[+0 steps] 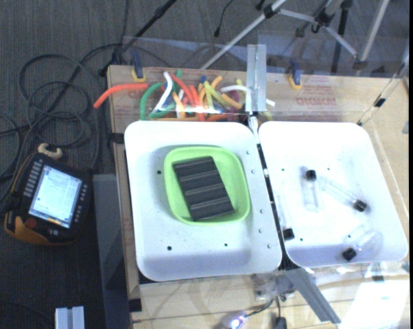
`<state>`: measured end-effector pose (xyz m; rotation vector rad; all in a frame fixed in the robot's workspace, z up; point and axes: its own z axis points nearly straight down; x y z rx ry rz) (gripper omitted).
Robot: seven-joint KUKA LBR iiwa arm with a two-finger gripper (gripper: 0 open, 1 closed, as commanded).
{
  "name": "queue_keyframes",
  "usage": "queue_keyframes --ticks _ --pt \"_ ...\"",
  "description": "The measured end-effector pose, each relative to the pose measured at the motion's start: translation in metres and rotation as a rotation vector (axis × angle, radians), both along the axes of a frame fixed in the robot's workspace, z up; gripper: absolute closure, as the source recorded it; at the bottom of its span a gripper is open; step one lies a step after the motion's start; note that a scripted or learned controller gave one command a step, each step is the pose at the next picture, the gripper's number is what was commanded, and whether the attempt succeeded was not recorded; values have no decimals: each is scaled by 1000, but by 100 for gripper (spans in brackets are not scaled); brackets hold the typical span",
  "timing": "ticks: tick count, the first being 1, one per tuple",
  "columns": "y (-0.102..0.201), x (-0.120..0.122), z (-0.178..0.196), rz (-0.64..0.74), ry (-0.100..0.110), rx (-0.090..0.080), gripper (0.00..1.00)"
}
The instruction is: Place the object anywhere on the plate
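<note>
A green plate lies in the left white bin. A dark ribbed rectangular block rests flat on the plate, covering most of its middle. In the right white bin lie three clear tubes with black caps: one near the centre, one to its right, and one near the front edge.
Coloured cables are bunched along the bench behind the bins. A metal post stands between the bins at the back. A teach pendant lies on the floor at left, and tripod legs stand behind the bench.
</note>
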<state>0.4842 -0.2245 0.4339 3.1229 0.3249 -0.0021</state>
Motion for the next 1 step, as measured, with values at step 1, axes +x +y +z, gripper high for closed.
queue_keyframes --ticks 1 --pt "0 0 0 -8 0 0 0"
